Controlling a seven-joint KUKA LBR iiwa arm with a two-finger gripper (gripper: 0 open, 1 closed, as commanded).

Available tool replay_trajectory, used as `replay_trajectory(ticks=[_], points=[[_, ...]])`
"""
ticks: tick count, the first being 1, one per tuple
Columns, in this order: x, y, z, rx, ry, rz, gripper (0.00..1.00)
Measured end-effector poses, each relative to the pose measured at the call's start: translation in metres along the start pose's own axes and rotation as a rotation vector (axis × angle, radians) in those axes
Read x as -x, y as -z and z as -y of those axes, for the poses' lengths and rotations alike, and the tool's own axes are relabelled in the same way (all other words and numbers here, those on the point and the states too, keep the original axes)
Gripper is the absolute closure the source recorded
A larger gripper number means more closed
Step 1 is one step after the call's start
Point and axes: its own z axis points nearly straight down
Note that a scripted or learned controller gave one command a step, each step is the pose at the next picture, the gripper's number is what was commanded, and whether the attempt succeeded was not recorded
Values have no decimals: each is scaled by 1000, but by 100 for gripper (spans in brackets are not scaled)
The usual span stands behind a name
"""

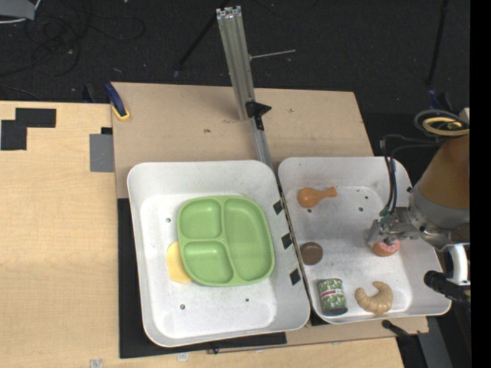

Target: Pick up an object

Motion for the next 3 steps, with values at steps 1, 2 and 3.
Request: replay_trajectory(ticks=[1, 2, 3], points=[[2, 63, -1, -20, 0, -13, 100], [-5, 111, 1, -19, 1, -13, 100], [-4, 131, 0, -21, 1, -13, 100]])
